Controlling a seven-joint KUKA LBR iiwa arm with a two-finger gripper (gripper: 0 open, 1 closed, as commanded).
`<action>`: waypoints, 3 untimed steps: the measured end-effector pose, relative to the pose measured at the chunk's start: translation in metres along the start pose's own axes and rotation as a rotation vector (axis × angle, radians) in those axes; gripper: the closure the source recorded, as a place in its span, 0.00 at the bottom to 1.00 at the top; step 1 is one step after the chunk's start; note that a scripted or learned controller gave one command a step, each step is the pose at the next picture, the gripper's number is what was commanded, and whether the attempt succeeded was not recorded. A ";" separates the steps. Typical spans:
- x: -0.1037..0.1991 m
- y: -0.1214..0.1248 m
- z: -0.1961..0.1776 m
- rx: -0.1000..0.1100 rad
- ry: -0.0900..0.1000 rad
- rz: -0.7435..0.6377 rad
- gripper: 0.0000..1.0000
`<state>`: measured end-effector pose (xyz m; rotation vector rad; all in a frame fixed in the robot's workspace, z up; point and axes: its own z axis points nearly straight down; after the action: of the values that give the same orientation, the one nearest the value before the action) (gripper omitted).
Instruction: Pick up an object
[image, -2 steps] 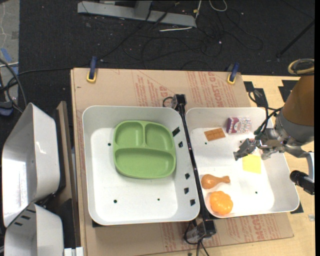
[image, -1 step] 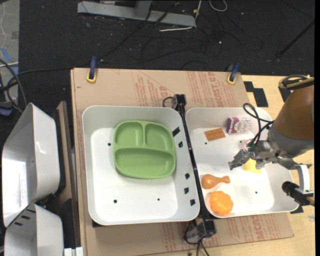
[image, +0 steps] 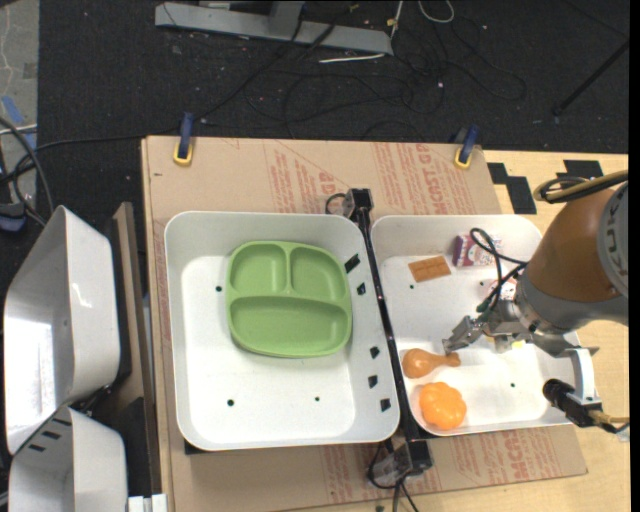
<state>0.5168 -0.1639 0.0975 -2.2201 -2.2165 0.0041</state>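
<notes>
My gripper (image: 458, 342) hangs low over the right bin (image: 520, 235), reaching in from the right. Its tip is just above and to the right of an orange pear-shaped object (image: 423, 363), close to that object's narrow end. A round orange fruit (image: 442, 405) lies near the bin's front edge, below the gripper. Farther back lie a flat brown cracker-like piece (image: 430, 268) and a small purple object (image: 465, 250). I see nothing held in the gripper.
The left bin (image: 200, 400) holds a green divided plate (image: 289, 298). A black divider (image: 375, 310) runs between the bins. The arm's orange-banded wrist (image: 580, 260) covers the right bin's right side. Cables hang near the wrist.
</notes>
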 end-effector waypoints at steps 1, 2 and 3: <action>0.000 0.001 -0.013 -0.005 -0.001 0.001 1.00; -0.001 0.007 -0.057 -0.009 -0.003 -0.004 1.00; -0.001 0.009 -0.110 -0.011 -0.003 -0.005 1.00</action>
<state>0.5260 -0.1647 0.2077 -2.2217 -2.2287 -0.0040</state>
